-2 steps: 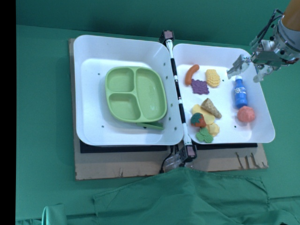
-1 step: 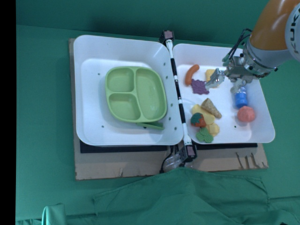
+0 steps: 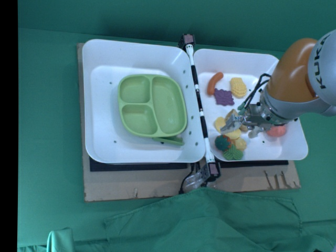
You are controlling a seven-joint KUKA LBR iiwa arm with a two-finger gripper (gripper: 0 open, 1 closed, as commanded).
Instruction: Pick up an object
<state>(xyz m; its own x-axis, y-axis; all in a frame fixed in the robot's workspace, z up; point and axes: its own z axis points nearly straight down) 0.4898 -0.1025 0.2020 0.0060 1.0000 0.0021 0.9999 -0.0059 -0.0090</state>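
Observation:
The right bin holds several toy foods: an orange sausage, a purple grape bunch, a yellow corn piece, pale yellow pieces, a red and green piece, a green leafy piece and a salmon-coloured round piece. My gripper hangs low over the yellow pieces in the bin's middle, reaching in from the right. Its metal fingers point left and sit right at the yellow pieces. Whether anything is between them is hidden.
The left bin holds a green three-compartment plate. A black and white divider bar runs between the bins. Green cloth lies bunched at the front, and cardboard sticks out under the bins.

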